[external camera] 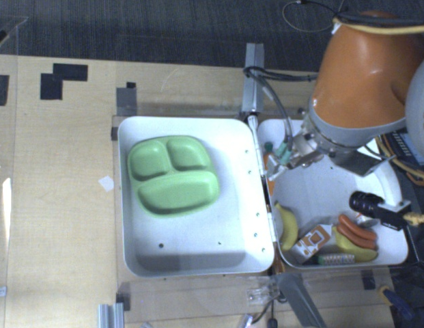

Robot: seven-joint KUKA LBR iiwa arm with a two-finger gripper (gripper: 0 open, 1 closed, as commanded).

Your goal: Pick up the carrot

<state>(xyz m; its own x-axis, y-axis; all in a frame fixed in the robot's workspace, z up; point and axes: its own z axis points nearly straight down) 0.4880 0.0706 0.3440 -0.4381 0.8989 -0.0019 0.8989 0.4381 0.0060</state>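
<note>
- At the near end of the right bin [322, 191] lie a banana [288, 228], a small orange-and-white packet [313, 240] and a pair of red-orange sausage shapes [356, 229] resting on a yellow piece [355, 253]. They sit close together, but well clear of the gripper, so they do not block the reach. The risk here is colour: the red-orange pair could be mistaken for the target.
- In the left bin [198, 260] a green divided plate [174, 175] lies flat. It is across the divider and plays no part.
- The carrot [269, 162], as best I can judge, is the small orange sliver at the far-left side of the right bin, tight against the wall between the bins. Little of it shows.
- The gripper [285, 153] hangs just beside that sliver, touching it or nearly so. Whether it is spread, closed or clamped on the carrot cannot be told, so no hold can be claimed.
- The likely failure is at the wall. With the carrot pressed to it, one side of the gripper has little room to go down, and it may strike the rim, push the carrot along the wall, or close on nothing.
- The arm's orange band [365, 67] looms over the far-right part of the bin and hides whatever is beneath it.
- Beyond the bins, cables [267, 91] run down by a metal post; they appear clear of the work.
</note>
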